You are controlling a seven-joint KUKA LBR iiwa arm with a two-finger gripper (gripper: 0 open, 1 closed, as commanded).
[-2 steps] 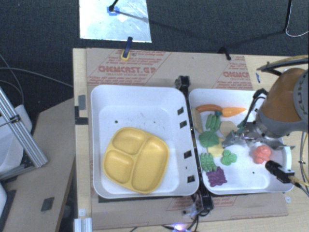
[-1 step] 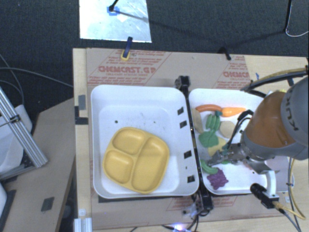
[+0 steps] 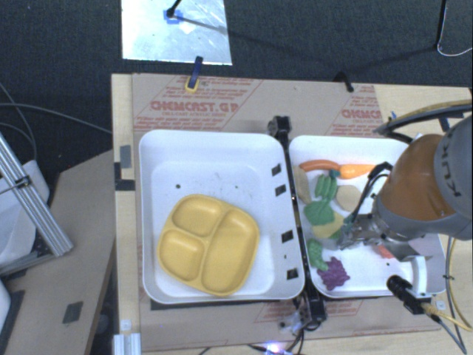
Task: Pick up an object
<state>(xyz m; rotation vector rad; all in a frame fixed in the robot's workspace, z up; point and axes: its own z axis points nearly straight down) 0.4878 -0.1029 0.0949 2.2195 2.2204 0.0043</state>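
Hovering low in the right white bin [image 3: 369,148], grey arm's two-finger gripper [image 3: 346,237] — grip state cannot be told, beside green plastic leafy toys [image 3: 319,213], purple grape cluster [image 3: 335,274] just below, yellow divided plate [image 3: 209,244] in left white bin [image 3: 214,148].

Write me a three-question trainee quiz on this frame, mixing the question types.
1. True or false: the yellow divided plate lies in the left bin.
2. Multiple choice: the purple grapes lie in the right bin near its A) far rim, B) near rim, C) right rim.
3. Short answer: which toy lies along the right bin's far side, beyond the green pieces?

Key: 1 true; 2 B; 3 the orange carrot.
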